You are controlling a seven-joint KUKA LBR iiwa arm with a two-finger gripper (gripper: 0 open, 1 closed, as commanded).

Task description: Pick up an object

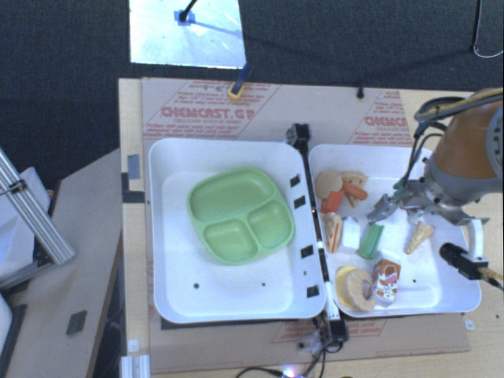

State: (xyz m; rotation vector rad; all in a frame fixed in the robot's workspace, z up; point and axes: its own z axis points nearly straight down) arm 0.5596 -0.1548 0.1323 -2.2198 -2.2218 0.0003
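The right bin (453, 296) holds several small toy foods. A green block (370, 240) stands near its middle, with a white piece (350, 231) and a sandwich wedge (333, 231) to its left. Orange carrot-like pieces (346, 192) lie at the bin's far left. A pale wedge (419, 237) lies to the right of the green block. A small red and white carton (385, 282) and a yellow round piece (350, 287) sit at the front. My gripper (385, 208) hangs just above the green block, pointing left, with nothing visibly in it.
A green divided plate (240, 215) lies in the left bin (177, 290). A black-clipped wall (309, 211) separates the two bins. The arm's orange band (465, 144) and wrist cover the right bin's far right side. A black part (461, 260) sticks out near that bin's right edge.
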